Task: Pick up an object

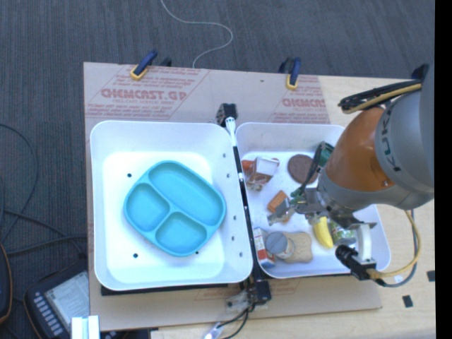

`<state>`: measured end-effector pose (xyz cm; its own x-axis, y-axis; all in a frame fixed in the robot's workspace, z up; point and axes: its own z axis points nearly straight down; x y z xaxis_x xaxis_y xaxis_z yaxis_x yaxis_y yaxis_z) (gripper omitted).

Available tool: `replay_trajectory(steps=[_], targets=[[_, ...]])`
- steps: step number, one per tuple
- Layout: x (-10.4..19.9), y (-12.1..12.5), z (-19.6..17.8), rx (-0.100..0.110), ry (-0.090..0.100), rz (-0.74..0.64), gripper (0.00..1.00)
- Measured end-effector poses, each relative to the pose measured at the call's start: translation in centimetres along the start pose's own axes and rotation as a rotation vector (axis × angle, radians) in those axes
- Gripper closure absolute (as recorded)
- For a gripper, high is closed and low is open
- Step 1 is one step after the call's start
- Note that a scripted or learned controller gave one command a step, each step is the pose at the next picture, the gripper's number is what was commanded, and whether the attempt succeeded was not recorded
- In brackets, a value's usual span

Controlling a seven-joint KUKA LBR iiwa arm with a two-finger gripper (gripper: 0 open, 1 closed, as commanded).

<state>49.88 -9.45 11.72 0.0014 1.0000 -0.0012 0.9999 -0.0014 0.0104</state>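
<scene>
The table (106,90) is a brown board with red lettering, held by two clamps at its far edge, and both white bins sit side by side on it, their inner rims touching along a black hinge strip. The arm (381,154), grey with an orange band, reaches in from the right and covers much of the right bin (282,134), leaving open room mainly along that bin's left and far sides. The left bin (99,189) holds a blue divided plate (174,207) near its middle, with bare white floor all round it. The right bin holds a clutter of small things: a brown disc (300,167), a red and white packet (258,171), an orange piece (277,203), a tan block (300,247), a grey can (276,243) and a yellow banana (323,232). The tool (311,202) hangs low among them, just beside the orange piece; I cannot tell whether it is wide or narrow.
</scene>
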Motion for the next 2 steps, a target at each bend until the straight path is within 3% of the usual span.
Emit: replay_trajectory(steps=[1,2], targets=[[0.05,0.04,-0.94,0.000,0.001,-0.001,1.00],[0.05,0.04,-0.93,0.000,0.001,-0.001,0.00]])
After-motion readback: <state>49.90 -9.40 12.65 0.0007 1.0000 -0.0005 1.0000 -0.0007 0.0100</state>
